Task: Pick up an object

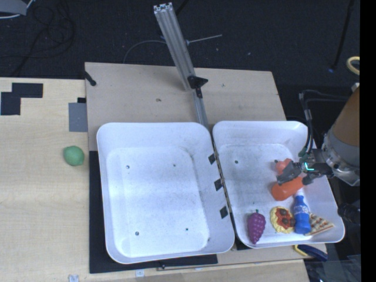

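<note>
Pincer lowered over the orange toy in the right-hand bin

The orange toy (287, 188) is seen just left of and below the pincer (304, 170), possibly touching; whether it is released or clenched cannot be told. A centred, squared closure is advised, clear of the blue bottle (301, 215) beneath.

I see a green ball (74, 155) lying alone on the light wooden tabletop (35, 216) at the far left, well apart from the bins. Behind it, dark grey and black patches (77, 115) mark that surface. A tan board (176, 93) sits under the bins, with a black mat (97, 239) showing along its near left edge. A grey aluminium rail (176, 43) rises at a slant from the far side of the board, held by a black bracket (197, 82). Beyond it I see dark floor crossed by loose cables (59, 16). A yellow and blue item (311, 251) lies just off the near right corner; I can't tell what it is.
</note>
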### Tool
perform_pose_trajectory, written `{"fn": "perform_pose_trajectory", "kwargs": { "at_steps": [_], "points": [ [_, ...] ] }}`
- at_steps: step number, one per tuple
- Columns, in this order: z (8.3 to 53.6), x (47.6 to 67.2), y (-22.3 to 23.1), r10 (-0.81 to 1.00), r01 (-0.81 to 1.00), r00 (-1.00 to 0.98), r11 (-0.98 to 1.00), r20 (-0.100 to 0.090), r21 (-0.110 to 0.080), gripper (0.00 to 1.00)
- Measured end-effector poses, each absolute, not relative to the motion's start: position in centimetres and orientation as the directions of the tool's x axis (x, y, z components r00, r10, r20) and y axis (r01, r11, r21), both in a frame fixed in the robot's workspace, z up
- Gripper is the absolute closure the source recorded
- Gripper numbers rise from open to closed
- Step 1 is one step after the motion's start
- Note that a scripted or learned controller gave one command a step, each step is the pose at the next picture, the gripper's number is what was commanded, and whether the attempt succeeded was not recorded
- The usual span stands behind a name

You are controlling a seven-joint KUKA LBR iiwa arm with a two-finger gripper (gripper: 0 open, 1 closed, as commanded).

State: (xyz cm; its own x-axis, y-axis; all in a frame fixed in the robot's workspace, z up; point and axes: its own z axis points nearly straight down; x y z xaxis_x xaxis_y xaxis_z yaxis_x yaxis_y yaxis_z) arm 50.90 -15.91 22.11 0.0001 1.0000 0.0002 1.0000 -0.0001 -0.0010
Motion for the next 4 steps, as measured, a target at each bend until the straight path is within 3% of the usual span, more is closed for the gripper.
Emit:
{"fn": "perform_pose_trajectory", "kwargs": {
  "at_steps": [1,3,4],
  "points": [
    [22.1,50.9,-15.9,1.000,1.000,0.000,0.000,0.000,-0.001,0.00],
    [10.8,49.7,-14.3,1.000,1.000,-0.001,0.001,0.001,-0.006,0.00],
    [9.2,49.7,-14.2,1.000,1.000,0.000,0.000,0.000,0.000,0.00]
  ]
}}
